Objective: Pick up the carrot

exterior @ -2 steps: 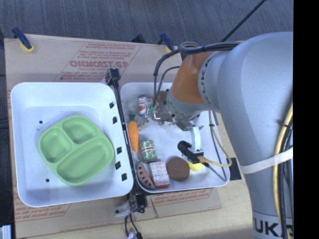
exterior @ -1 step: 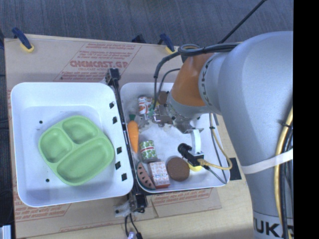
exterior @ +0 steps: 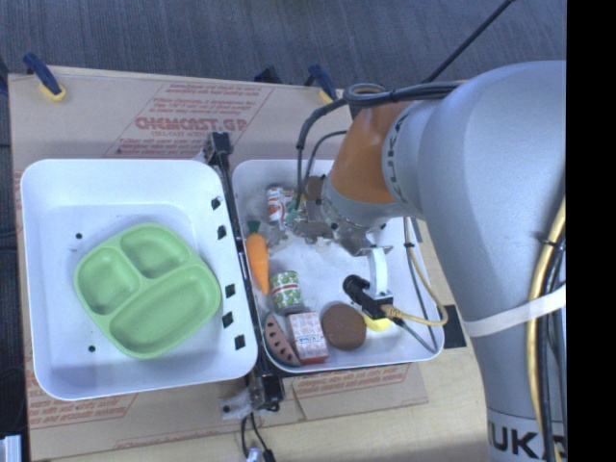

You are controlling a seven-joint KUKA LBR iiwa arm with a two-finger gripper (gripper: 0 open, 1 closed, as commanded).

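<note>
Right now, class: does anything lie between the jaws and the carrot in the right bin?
Nothing visible does. The carrot lies along the right bin's left wall, with bare white floor between it and the gripper.

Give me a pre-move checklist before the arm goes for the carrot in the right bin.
1. Carrot in sight, lying by the right bin's left wall: ok.
2. Carrot free on top, nothing over it: ok.
3. Room beside it: not ok; the small can sits close to its lower end and the wall is on the other side.
4. Gripper over the carrot: not ok; it is up and to the right.
5. Gripper holding nothing: cannot tell.
</note>
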